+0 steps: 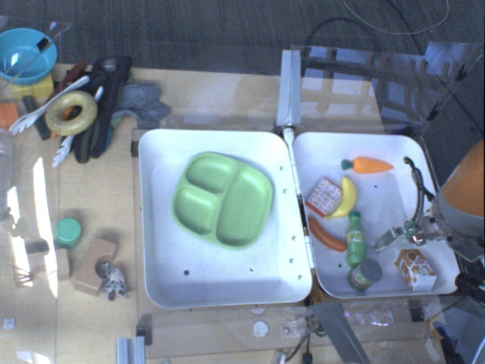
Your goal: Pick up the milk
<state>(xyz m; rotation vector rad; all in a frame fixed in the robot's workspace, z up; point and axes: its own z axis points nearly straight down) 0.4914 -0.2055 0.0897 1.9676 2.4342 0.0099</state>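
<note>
The milk [414, 269] is a small white carton with orange print, lying in the front right corner of the right bin [379, 144]. My gripper [399, 236] hangs over the right side of this bin, just above and to the left of the carton and apart from it. The grey arm with its orange band [464, 188] reaches in from the right edge. Nothing shows in the gripper.
The right bin also holds a carrot [368, 164], a banana [347, 197], a red-and-white box [325, 196], a sausage [326, 235], a green bottle [355, 243] and a can [364, 275]. A green divided plate [223, 199] lies in the left bin. Clutter sits on the bench at left.
</note>
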